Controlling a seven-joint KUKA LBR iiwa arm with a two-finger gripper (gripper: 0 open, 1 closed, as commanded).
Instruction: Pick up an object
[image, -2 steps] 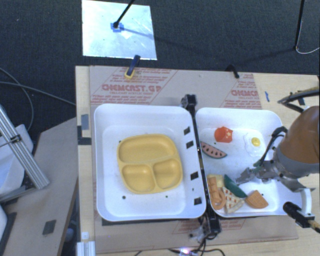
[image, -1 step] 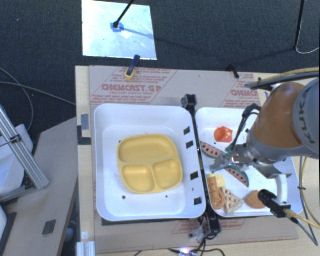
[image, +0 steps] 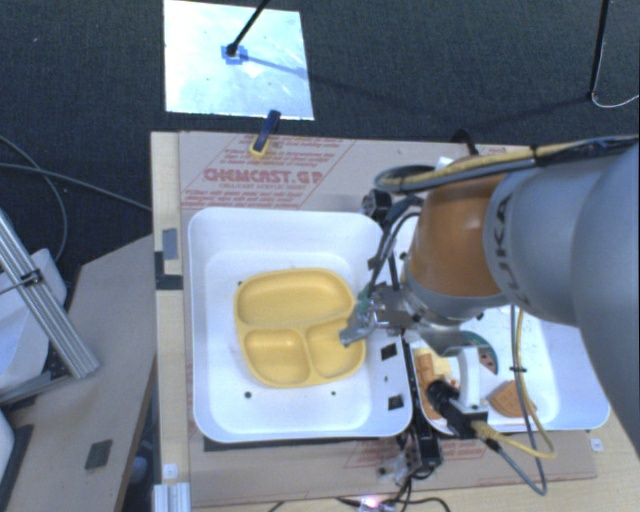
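A yellow divided plate (image: 296, 326) with three compartments lies in the left white bin (image: 215, 300), slightly right of its middle. My gripper (image: 356, 326) hangs at the plate's right rim, its metal fingertips touching or just above that edge. The grey arm with its orange band (image: 455, 245) comes in from the right and covers much of the right bin (image: 585, 395). A tan and orange object (image: 508, 402) lies in the right bin, partly hidden by cables, and another brownish piece (image: 432, 372) sits near the divider.
Cables (image: 520, 440) loop from the wrist over the right bin. A cardboard sheet (image: 265, 170) lies under the bins. A metal frame (image: 40, 300) stands at the far left, and a shiny plate (image: 238, 60) lies on the floor behind the bench.
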